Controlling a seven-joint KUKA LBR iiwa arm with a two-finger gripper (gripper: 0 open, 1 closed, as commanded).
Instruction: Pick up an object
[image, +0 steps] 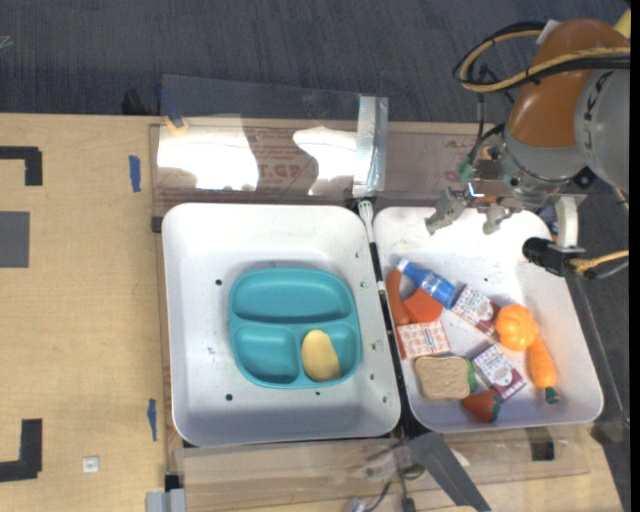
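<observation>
My gripper (466, 217) hangs over the far edge of the right bin (578, 400), its two fingers spread open with nothing between them. Below it in that bin lie a blue-capped bottle (426, 284), an orange fruit (515, 326), a carrot (543, 365), a slice of bread (443, 377), a red piece (481, 405) and several small printed cartons (423, 339). The left bin (190, 300) holds a teal divided tray (290, 320) with a yellow potato (320, 355) in its front right compartment.
A clear plastic panel (270, 145) stands behind the left bin. The arm's orange band (560, 85) and yellow cables (500, 50) sit above the right bin's far corner. Cardboard (70, 300) covers the bench to the left.
</observation>
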